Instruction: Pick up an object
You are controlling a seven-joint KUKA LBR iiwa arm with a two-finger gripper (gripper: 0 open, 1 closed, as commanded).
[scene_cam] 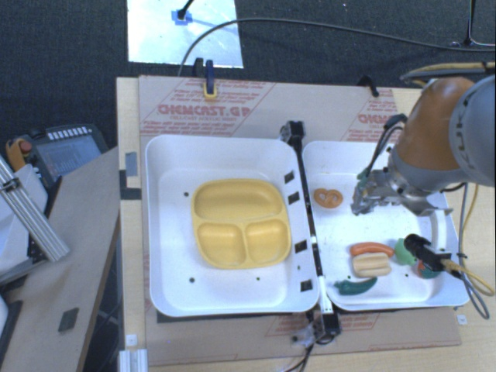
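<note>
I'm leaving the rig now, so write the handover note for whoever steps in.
Gripper: hanging over the right bin, near its middle, holding nothing that can be seen; whether it is open or shut cannot be made out.
Right bin: pretzel just left of the gripper; hot dog, bun, green pepper and a green toy along the near side.
Left bin: yellow divided tray.
Done: nothing picked yet.
Left: grasp one object and lift it.

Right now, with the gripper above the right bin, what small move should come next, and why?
Probably a short move toward the pretzel, then down. The gripper hangs just beside it with nothing seen between its fingers, and the pretzel lies alone, apart from the hot dog and the other toys clustered nearer the front of the right bin.
</note>
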